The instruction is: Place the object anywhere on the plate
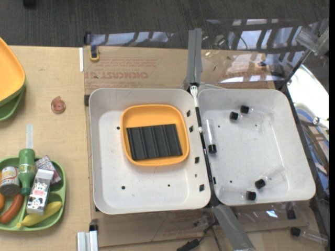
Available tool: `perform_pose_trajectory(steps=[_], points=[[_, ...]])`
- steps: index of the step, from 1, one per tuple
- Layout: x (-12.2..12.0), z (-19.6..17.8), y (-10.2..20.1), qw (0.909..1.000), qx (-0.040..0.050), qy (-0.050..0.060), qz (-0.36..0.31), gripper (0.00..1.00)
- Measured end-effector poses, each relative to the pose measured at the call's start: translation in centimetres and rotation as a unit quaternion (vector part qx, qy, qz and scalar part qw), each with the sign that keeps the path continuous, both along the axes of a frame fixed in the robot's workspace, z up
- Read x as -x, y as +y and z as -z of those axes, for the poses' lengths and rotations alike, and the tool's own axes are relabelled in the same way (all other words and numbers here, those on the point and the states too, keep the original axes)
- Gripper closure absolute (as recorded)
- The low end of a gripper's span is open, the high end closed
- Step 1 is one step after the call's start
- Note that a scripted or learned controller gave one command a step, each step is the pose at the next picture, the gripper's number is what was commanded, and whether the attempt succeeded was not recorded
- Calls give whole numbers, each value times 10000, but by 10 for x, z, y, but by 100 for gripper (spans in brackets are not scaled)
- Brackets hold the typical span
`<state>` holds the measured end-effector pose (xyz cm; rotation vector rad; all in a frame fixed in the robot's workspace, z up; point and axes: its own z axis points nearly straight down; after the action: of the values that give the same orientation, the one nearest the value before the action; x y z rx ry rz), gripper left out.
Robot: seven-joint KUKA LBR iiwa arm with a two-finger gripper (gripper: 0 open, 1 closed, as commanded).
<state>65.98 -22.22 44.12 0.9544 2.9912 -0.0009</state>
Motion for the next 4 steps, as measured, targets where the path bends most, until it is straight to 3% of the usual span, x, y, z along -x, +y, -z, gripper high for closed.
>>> perform_pose_trajectory(steps=[1, 2, 3, 4], points=[[0, 0, 0, 10000, 0, -1, 0, 0], [49, 33, 2, 9907, -2, -1, -1361, 0], [84, 60, 0, 9662, -2, -2, -2577, 0], [60, 82, 1, 9110, 0, -8, -4125, 0]])
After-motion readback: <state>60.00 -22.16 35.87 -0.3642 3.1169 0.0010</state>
